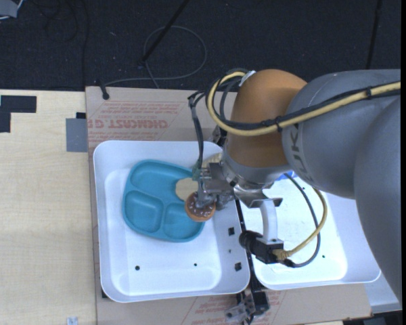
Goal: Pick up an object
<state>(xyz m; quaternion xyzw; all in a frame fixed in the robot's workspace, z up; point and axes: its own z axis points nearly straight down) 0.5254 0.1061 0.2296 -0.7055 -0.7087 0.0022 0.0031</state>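
A blue divided plate (153, 207) lies in the left white bin (122, 269). A pale tan flat piece (183, 188) rests at the plate's right rim. A small brown round object (201, 212) sits right at the tip of my gripper (203, 203), overlapping the plate's right edge. The gripper comes down from the grey and orange wrist over the wall between the two bins. The wrist hides the gripper's upper part, and I cannot tell whether the brown object is held or just lies under the tip.
The right white bin (325, 263) is largely covered by the arm; a black and yellow cable (284, 254) loops over it. Cardboard (135, 117) lies under both bins. The left bin's lower floor (162, 266) is bare white.
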